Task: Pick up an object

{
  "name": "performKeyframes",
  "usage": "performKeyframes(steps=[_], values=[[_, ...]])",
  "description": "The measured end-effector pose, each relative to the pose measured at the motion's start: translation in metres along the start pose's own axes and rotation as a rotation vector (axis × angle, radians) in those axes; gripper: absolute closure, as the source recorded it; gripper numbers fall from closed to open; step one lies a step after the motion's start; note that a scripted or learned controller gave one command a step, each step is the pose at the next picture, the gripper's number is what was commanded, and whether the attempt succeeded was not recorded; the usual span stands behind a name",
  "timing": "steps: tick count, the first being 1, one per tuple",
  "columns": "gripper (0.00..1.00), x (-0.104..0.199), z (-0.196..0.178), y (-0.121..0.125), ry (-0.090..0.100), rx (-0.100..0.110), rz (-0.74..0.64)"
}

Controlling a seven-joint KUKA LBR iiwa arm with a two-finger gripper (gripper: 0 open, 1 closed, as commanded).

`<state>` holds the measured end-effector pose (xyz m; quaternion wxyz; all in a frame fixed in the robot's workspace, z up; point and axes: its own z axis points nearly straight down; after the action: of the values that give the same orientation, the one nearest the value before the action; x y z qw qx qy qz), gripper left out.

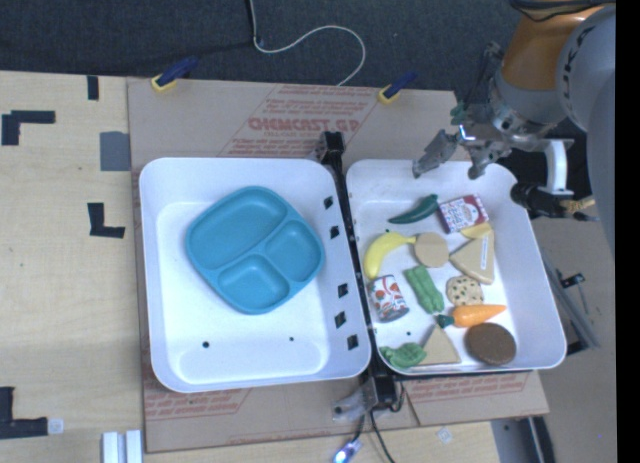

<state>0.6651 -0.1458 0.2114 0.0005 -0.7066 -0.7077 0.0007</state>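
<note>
A robot lab: cardboard sheet [290, 121] clamped to a taped wooden bench [60, 281] (cables trailing across).

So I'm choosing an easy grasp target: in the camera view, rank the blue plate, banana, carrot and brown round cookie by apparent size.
1. blue plate
2. banana
3. carrot and brown round cookie, too alike to rank.
</note>
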Motion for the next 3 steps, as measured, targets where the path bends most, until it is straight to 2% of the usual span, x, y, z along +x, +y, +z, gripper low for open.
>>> performKeyframes(steps=[1,2,3], values=[[0.0,0.048,-0.075,-0.06,0.001,-0.007,-0.004],[0.0,0.079,-0.143,-0.11,0.001,-0.004,-0.003],[1.0,0.078,-0.149,-0.108,0.0,-0.001,-0.002]])
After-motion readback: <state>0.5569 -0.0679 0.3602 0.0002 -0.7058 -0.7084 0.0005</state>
